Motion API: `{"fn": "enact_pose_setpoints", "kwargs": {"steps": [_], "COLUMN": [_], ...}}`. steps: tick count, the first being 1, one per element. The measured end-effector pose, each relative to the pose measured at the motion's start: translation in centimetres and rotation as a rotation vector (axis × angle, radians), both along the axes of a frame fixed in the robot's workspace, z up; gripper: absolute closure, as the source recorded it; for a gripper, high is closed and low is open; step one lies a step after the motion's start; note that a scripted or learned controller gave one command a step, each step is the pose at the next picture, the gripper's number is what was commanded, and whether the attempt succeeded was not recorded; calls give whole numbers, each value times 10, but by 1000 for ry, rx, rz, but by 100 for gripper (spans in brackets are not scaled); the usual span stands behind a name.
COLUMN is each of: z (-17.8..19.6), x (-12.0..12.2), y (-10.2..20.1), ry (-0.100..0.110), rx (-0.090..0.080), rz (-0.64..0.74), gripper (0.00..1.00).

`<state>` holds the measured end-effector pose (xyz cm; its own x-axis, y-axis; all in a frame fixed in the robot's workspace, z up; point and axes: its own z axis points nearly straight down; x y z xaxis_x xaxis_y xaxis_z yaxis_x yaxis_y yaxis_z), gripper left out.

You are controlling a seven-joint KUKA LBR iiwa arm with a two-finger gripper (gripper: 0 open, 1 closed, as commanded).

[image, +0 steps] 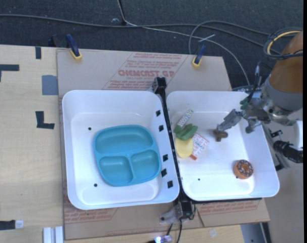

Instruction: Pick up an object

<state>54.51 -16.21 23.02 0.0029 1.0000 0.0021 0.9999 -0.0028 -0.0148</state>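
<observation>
Centrally placed on the counter (22, 151): two shallow white bins side by side, resting on a sheet of brown cardboard (143, 70) with red printed lettering.

Left bin (72, 105), centre-left of frame: holds a blue divided tray (127, 154) with three compartments, lying flat.

Right bin (265, 186), centre-right of frame: holds a small cluster against its left wall, made up of a green item (186, 131) lying over a yellow item (183, 148), with a white wrapper with red print (199, 144) just to the right and a small white labelled packet (185, 118) just above. Near the lower right corner of the same bin, well apart from the cluster: a round brown doughnut-like object (243, 169) with speckled topping, lying on the bin floor.

Arm: enters from the right edge of frame, orange band (290, 59) at upper right, grey wrist below it. Gripper (222, 132) extended leftward and downward over the upper middle of the right bin, between the cluster and the doughnut-like object, with a small dark tip close to the bin floor. Gripper state: cannot tell whether apart or together; cannot tell whether anything is clamped.

Two clamps with blue handles and yellow tips, (72, 46) and (198, 56), along the upper edge of the cardboard. Black cables (143, 25) across the dark floor at the top of frame.
</observation>
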Motion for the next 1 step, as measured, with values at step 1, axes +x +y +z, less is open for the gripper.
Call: {"fn": "enact_pose_setpoints", "kwargs": {"steps": [1], "z": [8], "x": [3], "y": [1], "ry": [-13], "rx": [-2], "rz": [4], "gripper": [0]}}
